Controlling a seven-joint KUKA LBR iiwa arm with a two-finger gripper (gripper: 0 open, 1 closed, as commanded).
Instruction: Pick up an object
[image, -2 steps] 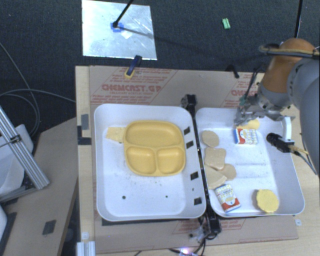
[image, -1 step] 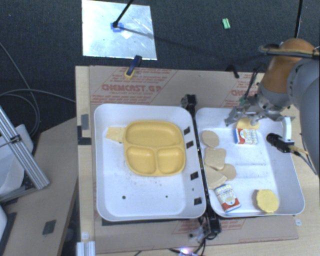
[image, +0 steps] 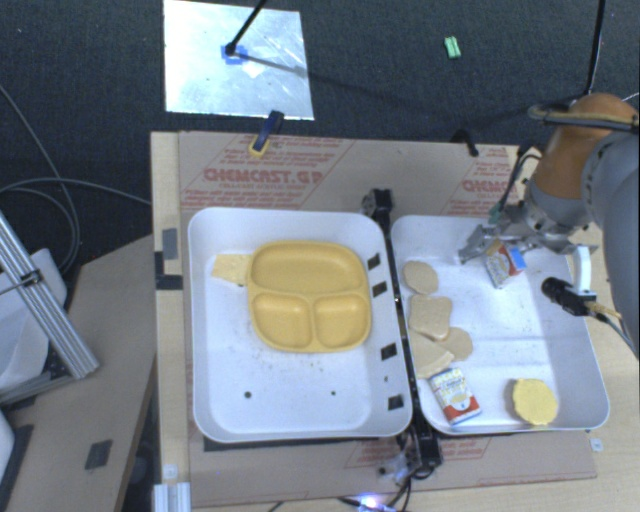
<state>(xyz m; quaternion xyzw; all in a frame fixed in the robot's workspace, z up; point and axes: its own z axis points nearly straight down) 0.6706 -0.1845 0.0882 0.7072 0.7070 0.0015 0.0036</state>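
A: Where do we stand with picking something up?

B: Our hand (image: 497, 250) sits in the upper right of the frame, over the far end of the right bin (image: 580, 345). A small carton (image: 503, 264) with red and blue print shows between its fingers, so we judge it clenched on that carton, tilted and seemingly just clear of the bin floor.

A: Why that one?

B: Probably because it lies apart from the rest. The pale biscuit-like pieces (image: 432, 318) bunch along the bin's left wall, touching each other, which leaves little room for fingers. A second carton (image: 455, 394) and a yellow round piece (image: 534, 400) lie at the lower edge.

A: And the left bin (image: 215, 390)?

B: It holds a yellow divided tray (image: 308, 295) at the centre, with a pale flat piece (image: 231, 268) tucked at its upper left corner. Both bins rest on cardboard over the worktop (image: 110, 330).

A: What next?

B: We would lift straight up; the grip looks off-centre, so the carton could slip.
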